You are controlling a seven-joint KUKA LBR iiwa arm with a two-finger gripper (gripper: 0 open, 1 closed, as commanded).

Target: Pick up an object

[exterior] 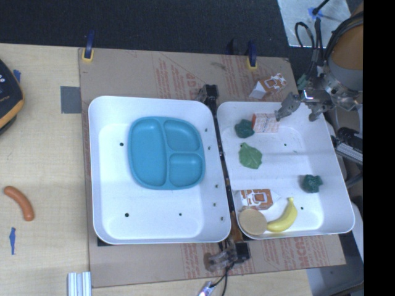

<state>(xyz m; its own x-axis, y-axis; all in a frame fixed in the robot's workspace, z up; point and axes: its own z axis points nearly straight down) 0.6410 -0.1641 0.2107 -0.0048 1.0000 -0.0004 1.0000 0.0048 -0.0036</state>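
Near edge of the right bin [336, 184]: a banana [282, 217] beside a tan round disc [252, 221], with a small carton [255, 198] just behind. Farther in lie three green pieces [250, 156], one near the right wall. At the far end, the hand [285, 110] hovers at a red-and-white packet [265, 123]; whether it is clenched or released cannot be told. The left bin [111, 214] holds a blue divided plate [166, 152]. A sausage [19, 202] lies on the counter [37, 159].

Small carton [266, 123] flat in right bin's [321, 137] far corner
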